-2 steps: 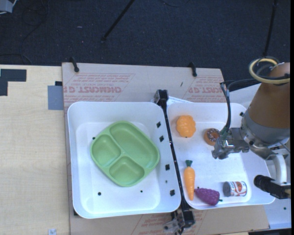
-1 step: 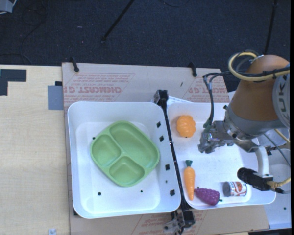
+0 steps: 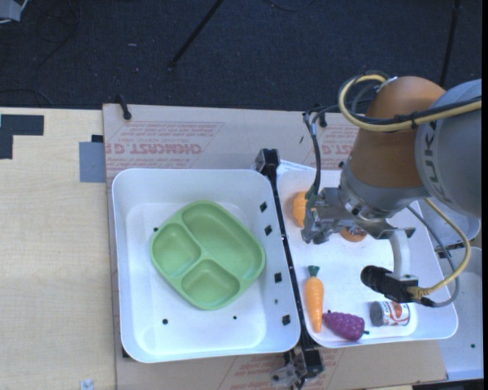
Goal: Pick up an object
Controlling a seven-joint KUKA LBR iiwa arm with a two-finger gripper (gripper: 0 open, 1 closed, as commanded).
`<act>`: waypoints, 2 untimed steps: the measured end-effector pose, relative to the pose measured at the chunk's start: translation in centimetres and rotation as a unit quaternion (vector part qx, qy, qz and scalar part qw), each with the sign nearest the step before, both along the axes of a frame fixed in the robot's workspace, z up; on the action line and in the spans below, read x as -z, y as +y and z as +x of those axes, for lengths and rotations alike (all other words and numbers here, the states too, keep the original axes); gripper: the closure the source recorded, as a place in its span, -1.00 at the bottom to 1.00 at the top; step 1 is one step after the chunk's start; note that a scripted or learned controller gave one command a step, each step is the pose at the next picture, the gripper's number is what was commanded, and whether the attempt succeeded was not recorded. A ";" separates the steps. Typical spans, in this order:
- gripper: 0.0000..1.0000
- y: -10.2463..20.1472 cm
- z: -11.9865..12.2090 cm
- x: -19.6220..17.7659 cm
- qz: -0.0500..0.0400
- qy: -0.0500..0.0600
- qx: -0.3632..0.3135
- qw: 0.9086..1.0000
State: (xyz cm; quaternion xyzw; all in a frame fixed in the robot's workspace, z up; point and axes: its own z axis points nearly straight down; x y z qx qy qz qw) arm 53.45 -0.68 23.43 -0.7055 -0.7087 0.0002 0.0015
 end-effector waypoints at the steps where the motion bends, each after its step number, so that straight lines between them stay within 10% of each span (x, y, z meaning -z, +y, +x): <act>1: 1.00 3.8 3.8 1.1 -0.001 0.000 0.001 1.000; 2: 1.00 8.5 6.4 0.1 0.000 -0.001 0.000 1.000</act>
